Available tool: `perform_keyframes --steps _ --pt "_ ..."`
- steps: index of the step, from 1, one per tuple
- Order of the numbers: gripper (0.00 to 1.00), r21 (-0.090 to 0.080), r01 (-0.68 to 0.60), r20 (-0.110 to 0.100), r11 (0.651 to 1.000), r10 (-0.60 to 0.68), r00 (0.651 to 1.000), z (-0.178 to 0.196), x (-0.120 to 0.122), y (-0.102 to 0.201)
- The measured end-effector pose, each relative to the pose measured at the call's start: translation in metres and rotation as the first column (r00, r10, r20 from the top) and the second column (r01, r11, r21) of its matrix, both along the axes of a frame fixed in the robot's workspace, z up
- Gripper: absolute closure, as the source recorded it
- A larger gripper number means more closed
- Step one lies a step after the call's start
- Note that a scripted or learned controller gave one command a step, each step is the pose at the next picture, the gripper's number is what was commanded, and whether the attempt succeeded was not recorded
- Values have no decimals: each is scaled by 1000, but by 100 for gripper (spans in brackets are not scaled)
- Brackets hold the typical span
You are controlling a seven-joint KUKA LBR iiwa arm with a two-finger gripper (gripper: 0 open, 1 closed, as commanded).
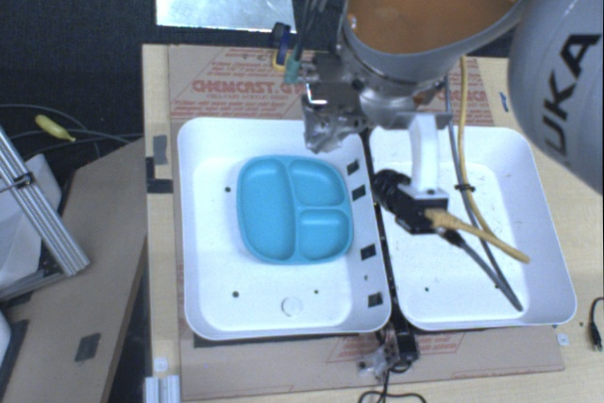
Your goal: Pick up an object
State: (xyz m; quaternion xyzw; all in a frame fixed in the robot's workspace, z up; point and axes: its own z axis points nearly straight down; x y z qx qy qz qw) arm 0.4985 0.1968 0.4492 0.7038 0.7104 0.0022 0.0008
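Note:
A blue divided plate [293,209] with three compartments lies flat in the middle of the left bin [212,297]. My gripper [326,135] hangs over the far right part of that bin, just above the plate's far right rim and close to the wall between the two bins. Nothing shows between the gripper and the plate. The big grey and orange arm covers the view above the gripper.
The right bin [528,288] sits beside the left one, with a row of black clips [363,222] along their shared wall. Both bins rest on brown cardboard [226,85]. A metal frame [38,222] stands at the far left.

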Motion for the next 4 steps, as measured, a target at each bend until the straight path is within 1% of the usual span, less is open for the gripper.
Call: perform_keyframes --steps 1,2,3,4 --pt "100 -3 13 -6 1000 -13 1000 -39 -12 -47" --pt "100 0 11 4 1000 -11 1000 16 -11 -72" --pt "100 -3 14 -5 1000 -14 1000 -28 -12 -123" --pt "100 1 -3 -3 1000 3 1000 -36 -11 -34"
